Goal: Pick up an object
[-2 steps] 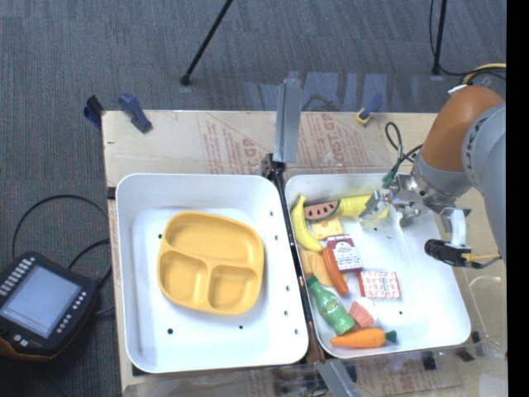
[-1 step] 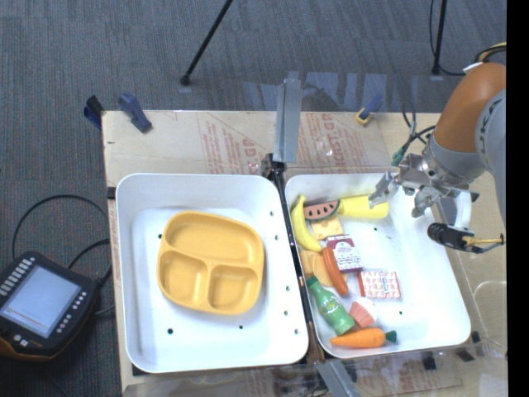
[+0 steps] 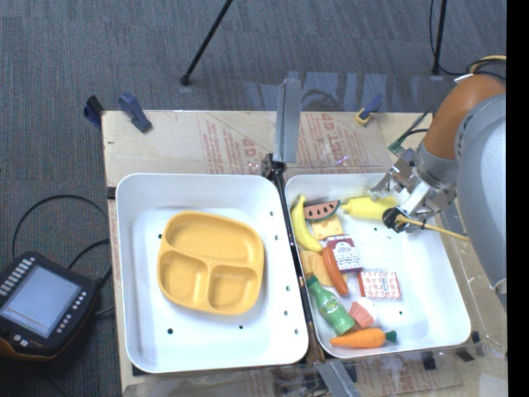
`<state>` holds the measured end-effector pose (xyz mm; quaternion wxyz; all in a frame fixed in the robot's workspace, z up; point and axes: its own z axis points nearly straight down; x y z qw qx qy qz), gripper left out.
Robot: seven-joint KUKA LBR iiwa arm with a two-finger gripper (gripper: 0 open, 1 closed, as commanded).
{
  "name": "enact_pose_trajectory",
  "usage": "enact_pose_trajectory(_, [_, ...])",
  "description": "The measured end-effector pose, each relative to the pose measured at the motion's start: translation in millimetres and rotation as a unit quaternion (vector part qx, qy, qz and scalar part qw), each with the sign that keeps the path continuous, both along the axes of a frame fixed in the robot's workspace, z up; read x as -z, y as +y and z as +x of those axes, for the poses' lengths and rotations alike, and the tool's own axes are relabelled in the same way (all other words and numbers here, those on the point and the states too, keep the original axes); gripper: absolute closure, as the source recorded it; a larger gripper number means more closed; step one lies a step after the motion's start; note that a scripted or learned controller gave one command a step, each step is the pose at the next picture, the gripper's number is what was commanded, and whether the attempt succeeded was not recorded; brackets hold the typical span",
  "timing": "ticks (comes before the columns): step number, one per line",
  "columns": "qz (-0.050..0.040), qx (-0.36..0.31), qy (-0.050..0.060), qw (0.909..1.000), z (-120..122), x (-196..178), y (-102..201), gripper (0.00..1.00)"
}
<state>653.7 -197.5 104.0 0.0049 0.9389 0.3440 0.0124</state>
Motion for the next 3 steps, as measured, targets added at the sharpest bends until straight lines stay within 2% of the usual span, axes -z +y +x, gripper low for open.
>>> enact_pose_trajectory(1, [0.0, -0.019, 0.012, 0.9997, -22, -30, 1, 0.0])
enact_pose_trajectory(2, [0.0096, 0.15, 0.011, 0.9885, -11, 4, 3, 0.0])
enact_pose_trajectory(3, [0.0118, 0.145, 0.002, 0.9893, -4, -13, 8, 1.0])
